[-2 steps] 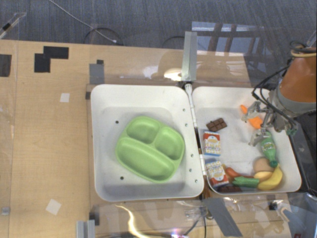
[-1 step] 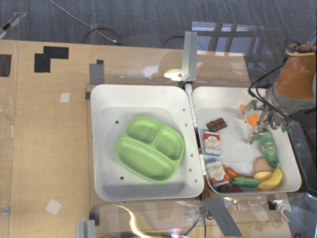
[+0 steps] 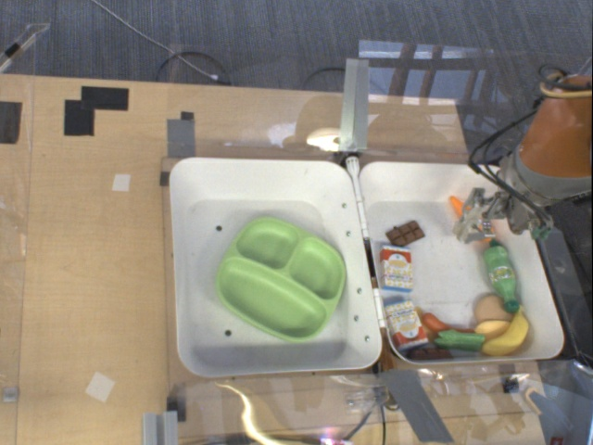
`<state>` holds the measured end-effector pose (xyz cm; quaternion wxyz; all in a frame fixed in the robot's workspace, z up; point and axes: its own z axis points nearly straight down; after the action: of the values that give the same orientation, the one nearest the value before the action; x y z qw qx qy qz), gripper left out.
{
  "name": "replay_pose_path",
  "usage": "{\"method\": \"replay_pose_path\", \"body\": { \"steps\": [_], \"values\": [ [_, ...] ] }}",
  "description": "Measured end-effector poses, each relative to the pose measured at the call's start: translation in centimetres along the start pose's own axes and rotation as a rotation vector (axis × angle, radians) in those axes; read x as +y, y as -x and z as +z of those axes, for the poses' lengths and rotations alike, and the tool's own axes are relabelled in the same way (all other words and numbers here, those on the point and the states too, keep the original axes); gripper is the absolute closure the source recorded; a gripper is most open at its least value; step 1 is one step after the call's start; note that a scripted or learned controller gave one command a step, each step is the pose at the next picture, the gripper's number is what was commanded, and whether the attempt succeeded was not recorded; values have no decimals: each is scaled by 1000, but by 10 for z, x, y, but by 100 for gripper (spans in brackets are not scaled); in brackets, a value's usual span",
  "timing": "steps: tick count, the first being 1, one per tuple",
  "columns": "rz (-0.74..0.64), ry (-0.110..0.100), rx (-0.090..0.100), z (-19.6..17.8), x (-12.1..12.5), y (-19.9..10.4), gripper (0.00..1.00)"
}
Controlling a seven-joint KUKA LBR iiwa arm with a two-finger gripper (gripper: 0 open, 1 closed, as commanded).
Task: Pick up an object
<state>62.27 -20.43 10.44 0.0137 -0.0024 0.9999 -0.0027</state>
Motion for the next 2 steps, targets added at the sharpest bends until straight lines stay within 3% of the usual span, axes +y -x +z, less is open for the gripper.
{"method": "replay_pose_path", "body": {
  "steps": [1,2],
  "values": [
    [-1,0,1,1,0,0,0],
    [41,4,16,15,0,-15,0]
  ]
}}
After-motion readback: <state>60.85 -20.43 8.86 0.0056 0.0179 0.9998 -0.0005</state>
